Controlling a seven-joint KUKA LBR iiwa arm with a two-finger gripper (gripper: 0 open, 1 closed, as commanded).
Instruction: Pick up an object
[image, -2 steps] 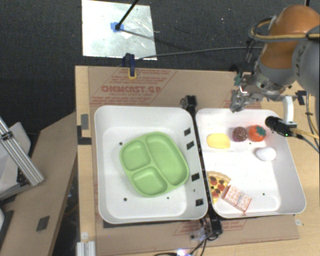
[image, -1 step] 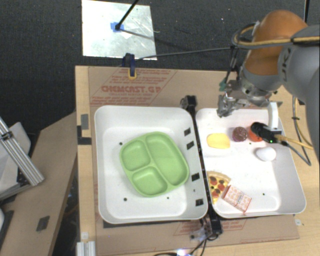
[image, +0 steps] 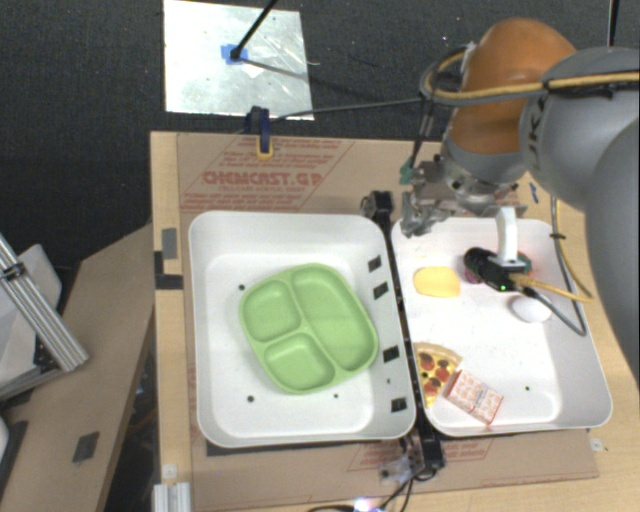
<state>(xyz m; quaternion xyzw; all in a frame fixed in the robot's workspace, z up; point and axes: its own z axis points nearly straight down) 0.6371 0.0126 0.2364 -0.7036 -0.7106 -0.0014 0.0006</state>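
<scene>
1. Grey metal gripper (image: 424, 216) on the grey arm with the orange band hangs over the far left corner of the right shallow white bin (image: 585, 385), close to the wall it shares with the left bin. Whether it is open or closed cannot be told, and nothing can be seen in its hold.
2. Loose things to pick all lie in the right bin. A rounded yellow piece (image: 436, 282) sits nearest, just in front of the gripper.
3. A small white oval object (image: 531, 309) lies to the right of the yellow piece.
4. A toy pizza slice with red dots (image: 434, 364) lies at the near left of that bin, beside a pink and white patterned packet (image: 474, 398); any print on the packet is too small to read.
5. The left shallow white bin (image: 215, 300) holds a light green plastic plate with three compartments (image: 307, 327), lying flat.
6. Under both bins lies a brown board (image: 290, 165) with red print reading "CHEMCAST GP"; the smaller red lines around it are not legible.
7. A blue clamp (image: 260, 124) grips the board's far edge.
</scene>
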